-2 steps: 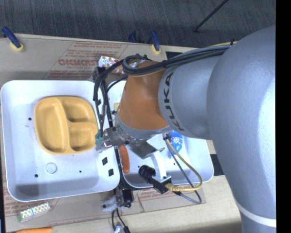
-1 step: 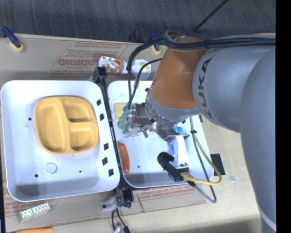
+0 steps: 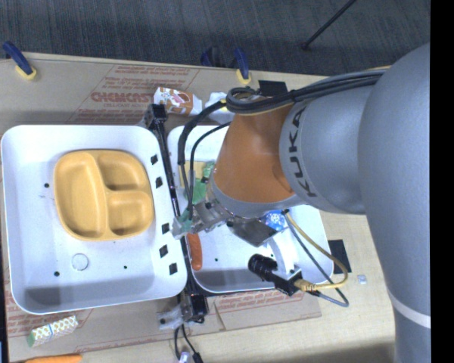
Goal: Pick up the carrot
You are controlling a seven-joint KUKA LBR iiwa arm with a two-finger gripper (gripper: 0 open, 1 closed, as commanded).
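Here, the grey arm [image 3: 348,142] with its orange band reaches in from the right and covers most of the right bin [image 3: 234,280], its wrist hanging low over that bin's left side. The left bin [image 3: 30,225] sits beside it, the two touching along a black divider. A yellow tray [image 3: 102,193] with three compartments lies in the left bin, toward its upper middle. Both bins rest on a cardboard sheet [image 3: 98,89] printed in red. The gripper [image 3: 193,221] points down at the right bin's left wall; whether its fingers are spread or pressed together cannot be told, since the wrist hides them. The carrot [image 3: 196,252], small and orange, lies on the floor of the right bin against its left wall, just below the gripper and apparently not between its fingers.
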